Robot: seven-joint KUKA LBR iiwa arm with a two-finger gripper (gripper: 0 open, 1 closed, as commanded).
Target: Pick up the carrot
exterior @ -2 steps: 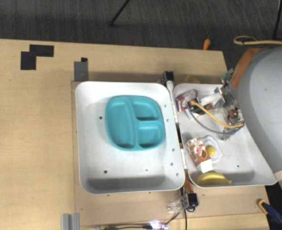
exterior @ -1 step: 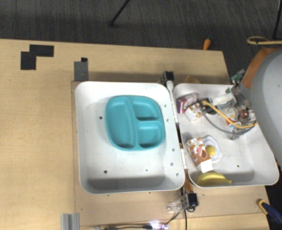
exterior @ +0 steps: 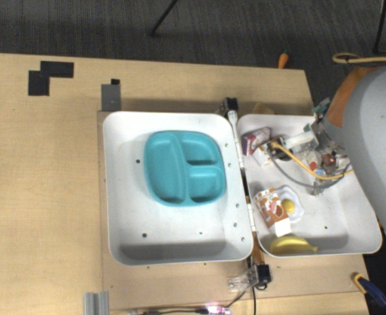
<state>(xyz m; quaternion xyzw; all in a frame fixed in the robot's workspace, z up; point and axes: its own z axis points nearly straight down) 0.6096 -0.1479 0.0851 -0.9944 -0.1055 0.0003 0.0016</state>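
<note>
The left bin [exterior: 114, 176] on the worktop [exterior: 42, 195] held a teal divided plate [exterior: 183, 168]. In the right bin [exterior: 357, 231], a banana [exterior: 293, 245] lay at 6 o'clock. The claw [exterior: 324, 159] stood at 2 o'clock; its opening could not be determined. The carrot's position could not be determined.

Carrot [exterior: 313, 168]: one small orange piece, mostly hidden, shape and lie not clear; identification uncertain at this size. Location: right bin [exterior: 350, 231], upper half, toward its right side, well apart from the near wall. It sits close under the gripper [exterior: 321, 157], among looped wires [exterior: 291, 155]; whether the two touch cannot be told
</note>
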